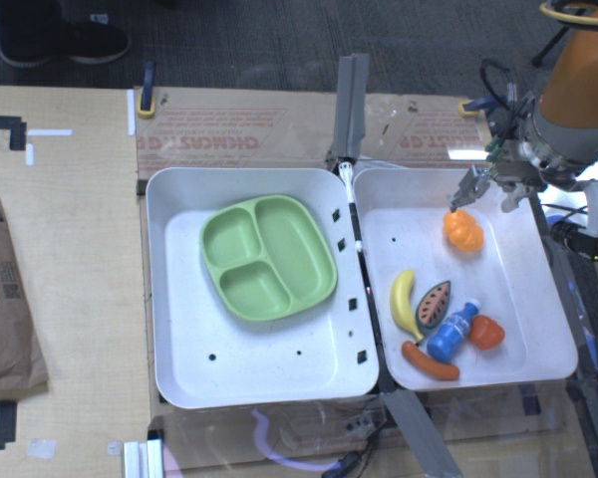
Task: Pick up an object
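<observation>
Camera view: two white bins seen side by side on the bench, from above at a slant.
Left bin (179, 366): a green divided plate (269, 257) is laid flat in it, well apart from the toys.
Right bin (538, 297): toy food is gathered here, likely as the pick pile.
Candidates: an orange fruit (463, 231) sits alone toward the far side; a banana (404, 304), seed-marked slice (434, 304), blue bottle (450, 333), sausage (431, 362) and small orange-red piece (486, 333) are bunched and touching near the front.
Arm: entered from the right, wrist tipped down over the bin's far right corner.
Gripper (488, 182): poised just beside and above the orange fruit; nothing is seen between the jaws.
Jaws: spread or pressed together cannot be told.
</observation>
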Robot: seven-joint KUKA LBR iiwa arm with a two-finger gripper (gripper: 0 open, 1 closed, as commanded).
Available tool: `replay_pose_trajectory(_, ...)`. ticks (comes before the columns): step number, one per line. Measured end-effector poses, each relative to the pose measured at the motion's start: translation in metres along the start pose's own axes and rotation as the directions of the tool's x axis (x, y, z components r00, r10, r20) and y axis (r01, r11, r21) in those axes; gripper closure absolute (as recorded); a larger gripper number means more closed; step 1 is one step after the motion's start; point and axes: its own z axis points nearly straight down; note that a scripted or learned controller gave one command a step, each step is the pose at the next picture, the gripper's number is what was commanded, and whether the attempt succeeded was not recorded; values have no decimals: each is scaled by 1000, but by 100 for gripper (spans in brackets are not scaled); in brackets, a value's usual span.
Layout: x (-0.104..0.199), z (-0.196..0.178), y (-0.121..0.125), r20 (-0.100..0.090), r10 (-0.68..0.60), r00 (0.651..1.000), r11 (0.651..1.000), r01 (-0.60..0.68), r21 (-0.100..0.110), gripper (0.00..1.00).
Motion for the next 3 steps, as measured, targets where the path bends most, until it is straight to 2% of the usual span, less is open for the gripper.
replay_pose_trajectory(1,-40,114,31,2,13,1000,1000,-13,-5,0)
replay_pose_trajectory(2,-40,107,31,3,11,1000,1000,-11,-2,100)
replay_pose_trajectory(3,-40,107,31,3,11,1000,1000,-11,-2,0)
